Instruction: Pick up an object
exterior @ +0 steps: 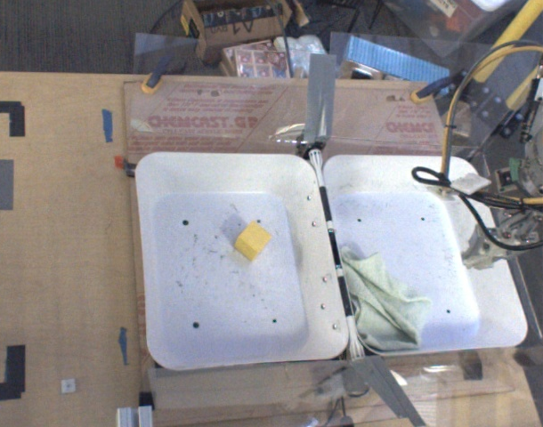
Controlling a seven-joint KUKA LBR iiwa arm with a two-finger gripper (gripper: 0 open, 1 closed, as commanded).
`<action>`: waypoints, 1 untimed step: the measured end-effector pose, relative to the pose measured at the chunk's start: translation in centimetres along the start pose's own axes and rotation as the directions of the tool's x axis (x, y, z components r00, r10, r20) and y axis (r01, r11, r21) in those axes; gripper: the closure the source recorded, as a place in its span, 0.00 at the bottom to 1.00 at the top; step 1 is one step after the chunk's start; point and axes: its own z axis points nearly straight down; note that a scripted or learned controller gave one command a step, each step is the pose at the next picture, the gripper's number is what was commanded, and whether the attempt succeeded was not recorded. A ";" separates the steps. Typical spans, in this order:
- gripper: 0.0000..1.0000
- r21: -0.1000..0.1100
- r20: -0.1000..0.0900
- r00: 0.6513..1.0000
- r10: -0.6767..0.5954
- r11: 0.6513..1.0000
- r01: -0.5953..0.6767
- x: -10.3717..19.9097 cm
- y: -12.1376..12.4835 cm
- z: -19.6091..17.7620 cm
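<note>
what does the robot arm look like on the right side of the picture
Little of the arm is in frame at the right edge: grey and pale metal parts with a cluttered mount. A yellow cable arches over it, and black cables loop from it across the right bin's rim.

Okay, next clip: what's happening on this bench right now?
Nothing is being handled at this moment. A yellow block lies alone near the middle of the left bin. A crumpled pale green cloth lies in the right bin, bunched against the divider side at its near edge. Robot hardware and cables sit at the right edge, over the right bin's rim; no object is lifted.
</note>
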 end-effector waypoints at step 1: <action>1.00 -0.005 0.000 0.975 -0.222 0.975 0.222 8.1 -0.1 4.1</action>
